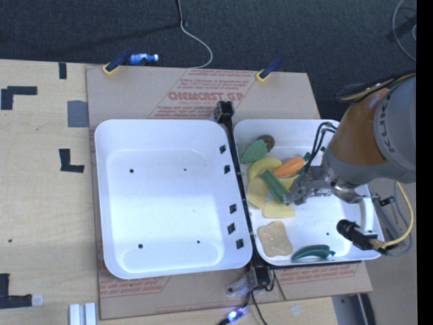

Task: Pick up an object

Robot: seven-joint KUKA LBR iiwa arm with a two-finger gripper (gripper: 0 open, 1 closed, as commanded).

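Bench, two white bins on a cardboard sheet (203, 97). Left bin (108, 181): bare white floor with a few dark dots. Right bin (318, 232): a cluster of objects toward its 9 to 11 o'clock side. Brown item (266, 141) at 11 o'clock, touching a leaf-green piece (253, 151) just below it. Yellow pieces (260, 181) run down the left side beside the divider. Dark green stick (273, 185) lies slantwise across the yellow pieces. Orange piece (291, 166) sits at 2 o'clock of the stick, just beside it. Tan slab (274, 240) at 7 o'clock of the bin. Teal curved piece (312, 252) at 6 o'clock, near the front wall and beside the slab. Arm (372, 137), grey with an orange band, enters from 3 o'clock. Gripper (298, 193) is low in the bin centre, its tip next to the stick and the yellow pieces; whether it is open or closed, and whether it has hold of anything, cannot be told here. Two yellow-and-blue clamps (125, 59) at the sheet's 12 o'clock edge.
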